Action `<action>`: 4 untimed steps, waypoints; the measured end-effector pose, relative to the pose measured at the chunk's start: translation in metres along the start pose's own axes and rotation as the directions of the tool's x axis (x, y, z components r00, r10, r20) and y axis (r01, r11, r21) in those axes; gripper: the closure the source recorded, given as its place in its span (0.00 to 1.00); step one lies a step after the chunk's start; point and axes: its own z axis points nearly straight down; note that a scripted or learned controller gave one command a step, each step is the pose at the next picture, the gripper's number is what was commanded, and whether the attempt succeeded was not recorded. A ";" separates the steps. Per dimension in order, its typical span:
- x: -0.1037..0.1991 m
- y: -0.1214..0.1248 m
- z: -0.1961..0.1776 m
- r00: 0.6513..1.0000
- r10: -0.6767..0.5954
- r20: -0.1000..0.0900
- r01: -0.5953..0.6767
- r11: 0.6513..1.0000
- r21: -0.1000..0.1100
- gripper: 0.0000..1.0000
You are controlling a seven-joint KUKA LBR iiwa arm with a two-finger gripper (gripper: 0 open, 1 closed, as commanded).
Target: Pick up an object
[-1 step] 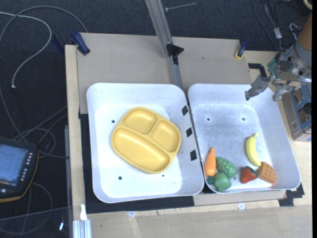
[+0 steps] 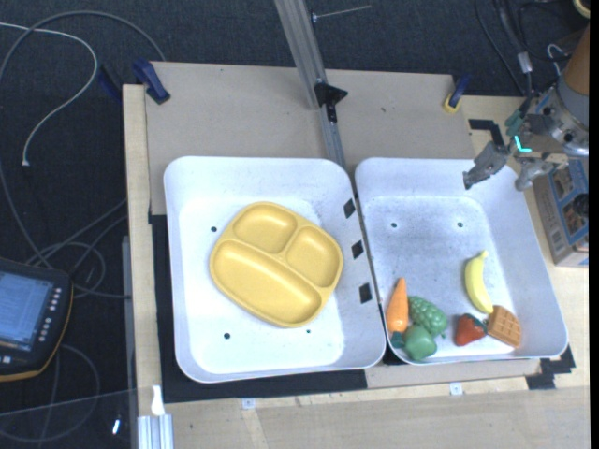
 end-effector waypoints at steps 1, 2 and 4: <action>0.006 -0.008 0.058 1.000 0.001 -0.001 -0.001 1.000 0.006 0.00; 0.004 -0.011 0.101 1.000 0.002 -0.001 -0.002 1.000 0.006 0.00; 0.002 -0.004 0.146 1.000 0.000 0.000 0.000 1.000 -0.003 1.00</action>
